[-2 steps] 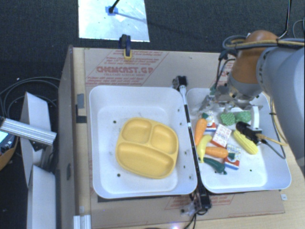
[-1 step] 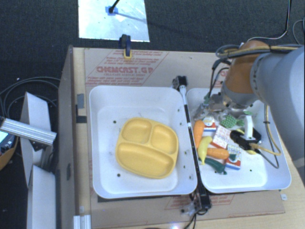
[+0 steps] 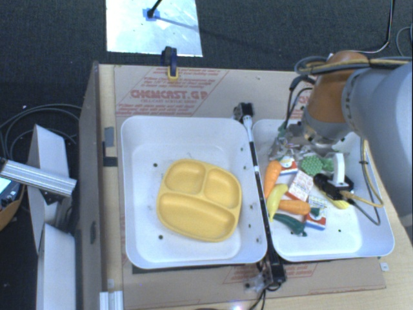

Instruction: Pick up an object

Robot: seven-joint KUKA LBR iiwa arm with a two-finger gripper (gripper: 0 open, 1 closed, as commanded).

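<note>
— Saw the left bin (image 3: 139, 192)?
— Held a yellow divided plate (image 3: 199, 199), flat, near the middle.
— And the right bin (image 3: 361, 237)?
— Crowded toward its left wall: an orange toy carrot (image 3: 272, 172), a yellow banana-like piece (image 3: 276, 197) just below, a second carrot (image 3: 294, 206), a green piece (image 3: 292, 224), a small printed card (image 3: 299, 185), a green bumpy toy (image 3: 313, 165).
— The gripper (image 3: 298, 148)?
— Hung low over the bin's upper part, just above the carrot and the card. Couldn't tell whether open or closed. Nothing seen between the fingers.
</note>
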